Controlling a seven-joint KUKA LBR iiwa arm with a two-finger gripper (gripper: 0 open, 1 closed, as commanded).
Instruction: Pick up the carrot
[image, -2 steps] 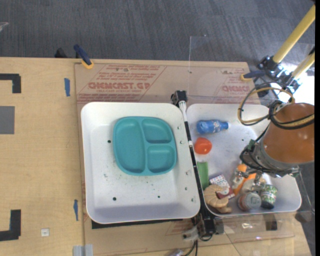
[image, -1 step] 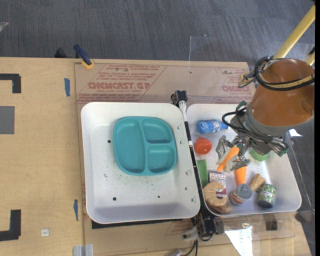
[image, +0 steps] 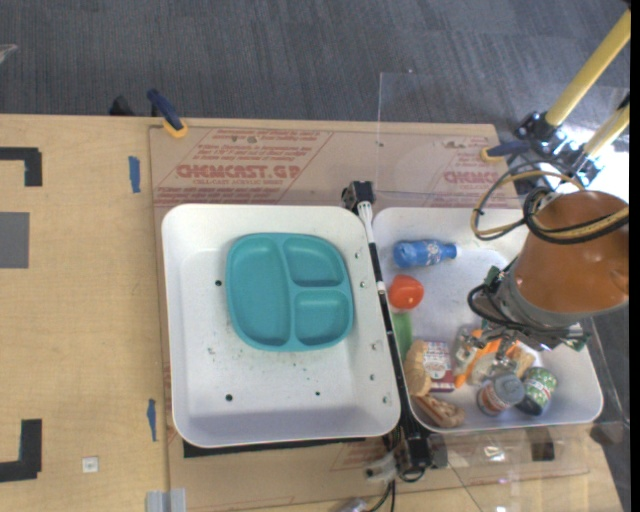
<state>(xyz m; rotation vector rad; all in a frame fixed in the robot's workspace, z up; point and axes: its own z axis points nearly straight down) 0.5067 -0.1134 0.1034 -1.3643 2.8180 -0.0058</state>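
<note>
A wooden tabletop (image: 80, 300) carries two white bins; the left bin (image: 190, 400) holds a teal tray (image: 290, 291). In the right bin (image: 590, 395), the gripper (image: 497, 352) hovers over the carrot (image: 478, 360) amid clutter; whether it is clenched, I cannot tell. Crowding packets and cans (image: 540, 388) could spoil the grasp.

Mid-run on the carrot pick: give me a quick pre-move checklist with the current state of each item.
1. Arm over the correct bin: ok. The wrist hangs over the right bin.
2. Carrot located: ok. The carrot lies in the clutter just below the wrist.
3. Gripper aligned with carrot: cannot tell; the arm's orange band hides most of it.
4. Grasp confirmed: cannot tell.
5. Neighbours clear: not ok. A green can and wrapped snack crowd the carrot.
6. Left bin's teal plate out of the way: ok.
</note>
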